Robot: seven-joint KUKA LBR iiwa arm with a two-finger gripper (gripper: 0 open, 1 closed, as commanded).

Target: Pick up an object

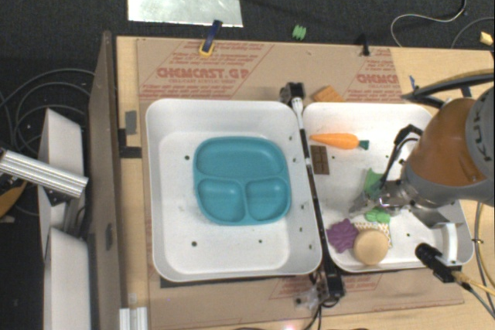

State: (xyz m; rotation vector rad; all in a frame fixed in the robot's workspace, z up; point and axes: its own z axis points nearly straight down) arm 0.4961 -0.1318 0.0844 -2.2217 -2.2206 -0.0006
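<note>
Plate [241, 180] in bin [174, 127], carrot [334, 140] in neighbouring bin [387, 120]

The arm [484, 113] is grey, with a broad, rounded orange band [452, 141] above a paler grey wrist [429, 189]. A thin black cable [397, 149] loops beside the band. The gripper [371, 203] is small, of dull silvery metal

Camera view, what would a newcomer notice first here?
A teal divided plate lies in the left bin. In the right bin an orange carrot lies near the far wall, and the gripper hangs low beside a purple toy and a tan ball.
</note>
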